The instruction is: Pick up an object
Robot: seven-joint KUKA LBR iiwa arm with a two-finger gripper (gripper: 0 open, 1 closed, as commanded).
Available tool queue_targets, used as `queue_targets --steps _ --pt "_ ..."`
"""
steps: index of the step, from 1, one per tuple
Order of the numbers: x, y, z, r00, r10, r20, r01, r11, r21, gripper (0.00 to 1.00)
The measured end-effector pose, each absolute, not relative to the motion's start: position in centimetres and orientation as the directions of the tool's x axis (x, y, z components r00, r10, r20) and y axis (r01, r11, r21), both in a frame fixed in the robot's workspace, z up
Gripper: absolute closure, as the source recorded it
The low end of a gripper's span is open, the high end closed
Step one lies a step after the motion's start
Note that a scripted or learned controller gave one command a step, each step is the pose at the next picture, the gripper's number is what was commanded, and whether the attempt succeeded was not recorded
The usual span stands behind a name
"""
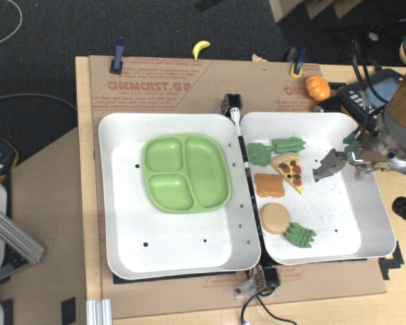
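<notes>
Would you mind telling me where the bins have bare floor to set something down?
Left bin: bare floor below and left of the green divided plate. Right bin: bare lower right, below the gripper. Crowded: its left side, around the pizza slice and cookie.

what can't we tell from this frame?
- Gripper over the right bin: jaws too small and blurred to read, camera view.
- Arm above the wrist: cut off by the right edge.
- Green toy: too small to identify.
- Clamp at the board's back edge: too small to read.
</notes>
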State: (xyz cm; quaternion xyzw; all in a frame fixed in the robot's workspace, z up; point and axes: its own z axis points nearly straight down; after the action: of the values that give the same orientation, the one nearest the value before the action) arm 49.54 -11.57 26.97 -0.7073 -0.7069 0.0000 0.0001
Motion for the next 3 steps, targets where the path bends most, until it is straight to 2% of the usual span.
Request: queue_targets --steps 1,2,3 --pt "49.0 -4.0 20.4 -0.006 1.0 0.004 1.0 0.006 -0.008 0.0" --pt "50.7 6.1 24.7 -0.012 1.0 0.003 1.0 0.012 0.006 0.0" --pt "50.7 5.4 25.5 0.0 1.0 0.001 1.0 0.0 0.003 1.0"
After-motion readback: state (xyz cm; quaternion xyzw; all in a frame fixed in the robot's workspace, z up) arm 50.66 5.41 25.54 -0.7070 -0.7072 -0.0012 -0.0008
